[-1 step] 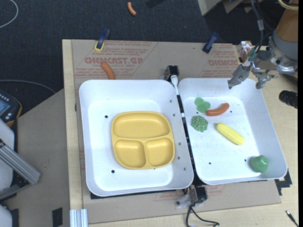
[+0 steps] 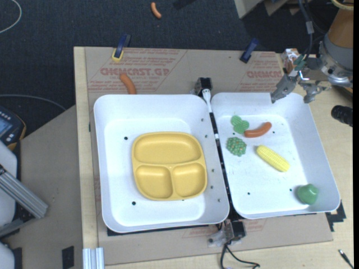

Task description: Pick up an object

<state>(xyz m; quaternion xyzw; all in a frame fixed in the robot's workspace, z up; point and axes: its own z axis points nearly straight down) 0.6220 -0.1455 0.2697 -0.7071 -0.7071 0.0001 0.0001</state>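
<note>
Corn cob (image 2: 273, 158), yellow toy, near centre of right bin (image 2: 320, 144), lying at a slant, well apart from bin walls; likely light, stiff, smooth plastic, prone to rolling or slipping; best taken across the narrow middle, fingers square to the long axis. Nearby in same bin: sausage (image 2: 258, 130) just above, two green leafy pieces (image 2: 239, 124) and (image 2: 236, 146) to the left, round green item (image 2: 307, 194) near lower right corner. Left bin (image 2: 109, 150) bearing yellow divided plate (image 2: 168, 165). Second sausage (image 2: 128, 83) on cardboard-covered surface (image 2: 168, 66) above left bin. Claw (image 2: 295, 92) over far right corner of right bin, fingers spread apart, nothing between them, touching no object.
</note>
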